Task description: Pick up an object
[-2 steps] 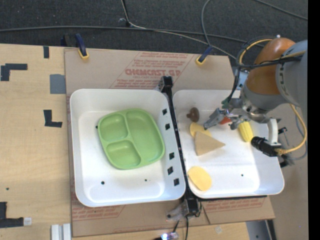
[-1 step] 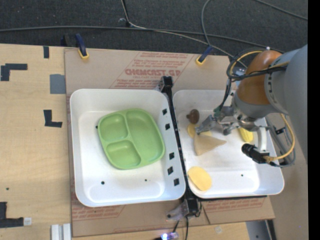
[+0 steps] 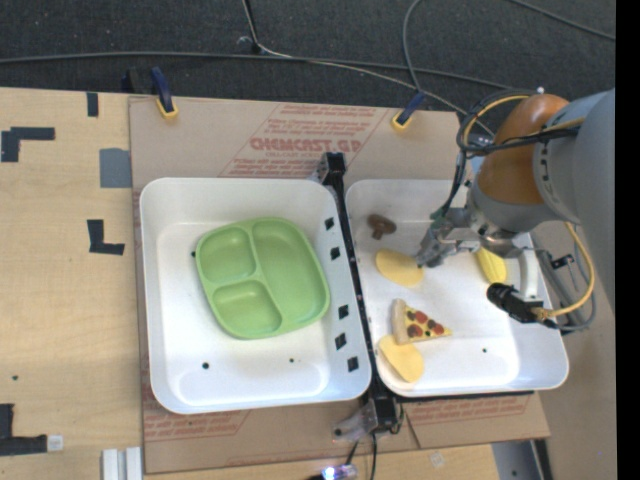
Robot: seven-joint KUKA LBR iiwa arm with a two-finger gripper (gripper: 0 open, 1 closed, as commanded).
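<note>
Currently, camera view: my pincer (image 3: 432,255) hangs low in the right shallow white bin (image 3: 540,368), its tip just at the right edge of the pale yellow flat oval toy piece (image 3: 397,267). Nothing shows between its tips, and whether it is open or closed I cannot tell.

Other candidates in this bin:
- small brown lump (image 3: 380,226) near the far wall
- toy pizza slice with red dots (image 3: 417,323) toward the front
- second pale yellow flat piece (image 3: 402,359) just in front of it
- yellow piece (image 3: 491,264), partly hidden behind my wrist

The left white bin (image 3: 160,298) holds a green divided plastic tray (image 3: 262,276).

Judgement: the oval piece looks light, stiff, smooth and thin. It lies flat, so it could slide away. I would close across its narrow width, at the edges, pressing low against the bin floor.
</note>
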